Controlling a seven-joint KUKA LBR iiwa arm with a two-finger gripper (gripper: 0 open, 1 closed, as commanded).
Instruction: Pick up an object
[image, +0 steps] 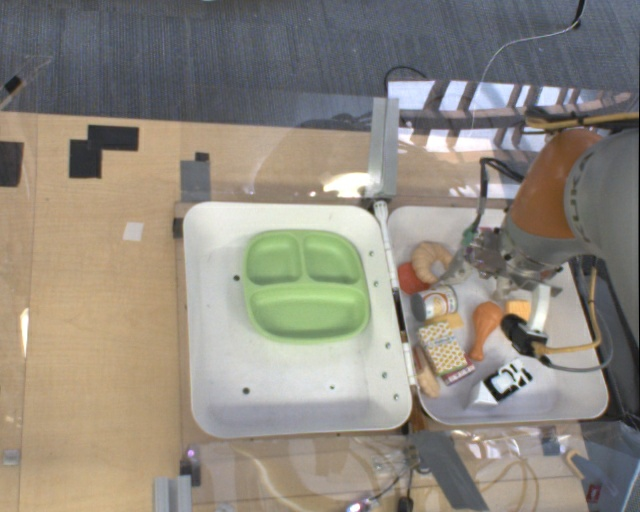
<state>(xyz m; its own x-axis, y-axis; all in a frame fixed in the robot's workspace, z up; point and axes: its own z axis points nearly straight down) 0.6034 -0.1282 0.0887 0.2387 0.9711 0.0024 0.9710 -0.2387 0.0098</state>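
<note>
The right bin (585, 400) holds several small objects: a tan bread roll (432, 258), a red piece (410, 277), a small tin can (438, 302), a yellow patterned box (445, 348), an orange drumstick-shaped toy (485, 326), a yellow block (518, 310) and a black-and-white item (508, 381). My gripper (503, 268) hangs low over the middle of this bin, just right of the bread roll and above the orange toy. The grey arm with its orange band covers the bin's upper right part.
The left bin (215, 400) carries a green three-compartment plate (305, 285). A metal divider (392, 300) runs between the bins. Cables trail along the right bin's right side near the arm.
</note>
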